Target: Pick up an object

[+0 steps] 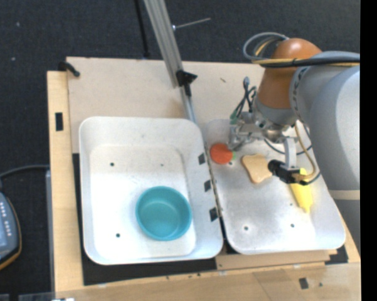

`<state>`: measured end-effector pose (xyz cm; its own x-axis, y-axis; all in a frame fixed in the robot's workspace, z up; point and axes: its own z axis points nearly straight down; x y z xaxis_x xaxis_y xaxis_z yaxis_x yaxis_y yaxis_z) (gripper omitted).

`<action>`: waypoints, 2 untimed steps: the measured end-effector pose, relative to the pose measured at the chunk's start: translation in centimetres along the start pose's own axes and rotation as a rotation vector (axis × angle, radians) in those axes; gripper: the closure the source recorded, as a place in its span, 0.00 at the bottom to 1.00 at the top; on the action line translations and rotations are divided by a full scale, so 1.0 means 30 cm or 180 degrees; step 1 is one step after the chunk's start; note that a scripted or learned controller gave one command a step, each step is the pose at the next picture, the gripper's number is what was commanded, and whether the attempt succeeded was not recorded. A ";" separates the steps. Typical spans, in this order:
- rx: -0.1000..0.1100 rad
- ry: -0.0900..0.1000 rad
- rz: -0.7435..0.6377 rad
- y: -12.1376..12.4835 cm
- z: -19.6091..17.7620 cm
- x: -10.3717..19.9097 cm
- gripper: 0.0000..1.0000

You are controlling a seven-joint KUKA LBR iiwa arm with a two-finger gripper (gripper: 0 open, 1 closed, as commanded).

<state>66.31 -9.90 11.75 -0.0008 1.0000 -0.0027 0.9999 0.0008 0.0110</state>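
Wooden table (125,86) with two white bins | small round orange ball (221,154) sits in right bin (282,231), far-left corner | tool (241,137) hangs just right of it, a bit farther back | tool grip: cannot tell

The two shallow white plastic bins, left (97,137) and right (320,227), look smooth and faintly speckled with dark scuffs. The round teal plastic bowl (164,213) has a smooth, slightly glossy surface. The pale wooden board counter (122,86) is matt and bare. The ribbed silver metal rail (163,30) shows a dull sheen. The grey arm casing (335,124) appears smooth, its orange band (282,74) glossy. The floor's dark carpet (44,17) looks rough.
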 end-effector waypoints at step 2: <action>0.0009 0.0006 -0.0009 -0.011 -0.383 0.029 1.00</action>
<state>65.85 -8.99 23.22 -0.0036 1.0000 -0.0010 1.0000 0.0036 0.0083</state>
